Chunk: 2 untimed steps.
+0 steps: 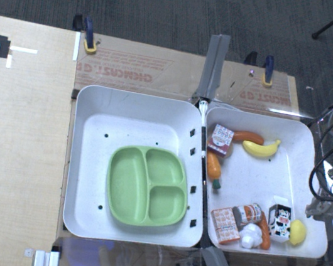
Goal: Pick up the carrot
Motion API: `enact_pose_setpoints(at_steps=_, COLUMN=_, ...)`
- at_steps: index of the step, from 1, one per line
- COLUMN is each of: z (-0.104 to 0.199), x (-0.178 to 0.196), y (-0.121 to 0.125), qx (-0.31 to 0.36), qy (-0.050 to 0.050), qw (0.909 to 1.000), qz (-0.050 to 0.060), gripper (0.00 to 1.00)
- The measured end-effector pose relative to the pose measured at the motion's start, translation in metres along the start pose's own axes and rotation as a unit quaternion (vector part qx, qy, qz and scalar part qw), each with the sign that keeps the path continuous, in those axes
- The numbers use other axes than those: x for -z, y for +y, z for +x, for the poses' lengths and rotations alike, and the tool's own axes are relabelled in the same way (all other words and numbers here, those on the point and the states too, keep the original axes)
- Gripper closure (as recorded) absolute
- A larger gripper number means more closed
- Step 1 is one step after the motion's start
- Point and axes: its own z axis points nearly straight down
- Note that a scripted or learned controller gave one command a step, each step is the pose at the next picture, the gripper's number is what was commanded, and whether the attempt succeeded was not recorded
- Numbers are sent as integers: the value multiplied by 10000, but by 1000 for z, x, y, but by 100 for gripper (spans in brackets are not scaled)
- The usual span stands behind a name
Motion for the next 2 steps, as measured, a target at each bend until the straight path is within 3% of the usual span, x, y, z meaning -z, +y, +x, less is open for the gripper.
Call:
enact_pose_setpoints(at_steps=1, z=14, x=-21, y=-4, qx=443, qy=-4, qw=9990, qz=-23, gripper=100)
enact_pose_setpoints(at_steps=2, z=12, x=-13, y=-5, qx=425, qy=-25, qw=9991, qz=-19, gripper=100)
